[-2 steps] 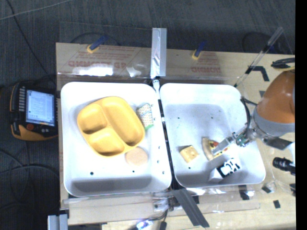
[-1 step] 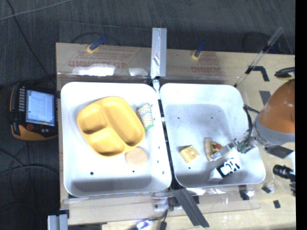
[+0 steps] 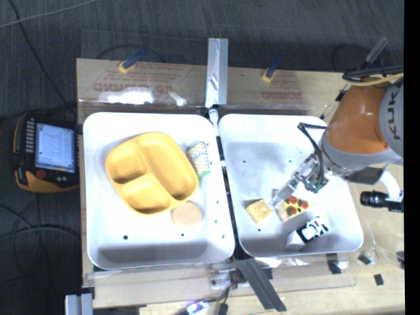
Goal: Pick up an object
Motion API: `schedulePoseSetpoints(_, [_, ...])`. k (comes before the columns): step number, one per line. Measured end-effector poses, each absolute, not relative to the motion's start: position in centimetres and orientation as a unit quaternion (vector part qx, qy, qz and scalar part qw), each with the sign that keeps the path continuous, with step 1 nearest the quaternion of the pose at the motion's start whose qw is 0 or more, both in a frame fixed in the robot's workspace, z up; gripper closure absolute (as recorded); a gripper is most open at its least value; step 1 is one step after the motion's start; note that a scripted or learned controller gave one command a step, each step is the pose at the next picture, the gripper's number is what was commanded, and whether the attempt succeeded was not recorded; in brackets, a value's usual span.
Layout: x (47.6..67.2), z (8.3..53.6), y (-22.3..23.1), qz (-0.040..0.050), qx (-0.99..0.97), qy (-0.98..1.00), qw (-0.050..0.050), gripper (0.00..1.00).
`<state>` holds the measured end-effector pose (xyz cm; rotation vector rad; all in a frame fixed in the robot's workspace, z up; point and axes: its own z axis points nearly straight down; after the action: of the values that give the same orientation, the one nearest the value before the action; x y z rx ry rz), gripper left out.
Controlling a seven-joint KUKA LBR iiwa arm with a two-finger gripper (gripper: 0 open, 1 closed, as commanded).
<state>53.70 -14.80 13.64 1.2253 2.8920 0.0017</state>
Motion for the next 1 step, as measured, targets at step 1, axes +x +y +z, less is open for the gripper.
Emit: schedulePoseSetpoints(1, [52.56,10.08,-10.56,0.0030,0.480,0.877,0.012,0.00])
